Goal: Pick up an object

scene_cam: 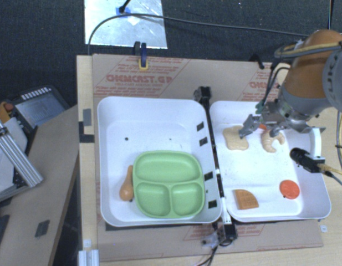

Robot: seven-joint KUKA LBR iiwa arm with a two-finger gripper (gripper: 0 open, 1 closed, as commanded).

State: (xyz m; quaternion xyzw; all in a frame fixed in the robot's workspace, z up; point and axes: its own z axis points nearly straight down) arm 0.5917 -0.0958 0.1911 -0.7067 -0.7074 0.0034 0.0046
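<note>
White right bin (317, 206) — fingers (248, 128) spread wide near its far edge — mostly bare floor.

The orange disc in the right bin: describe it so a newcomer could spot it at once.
Find the right bin, the one nearer the arm. Toward its front right corner lies the orange disc, apart from the tan wedge on its left. It alone is round and bright orange.
</note>
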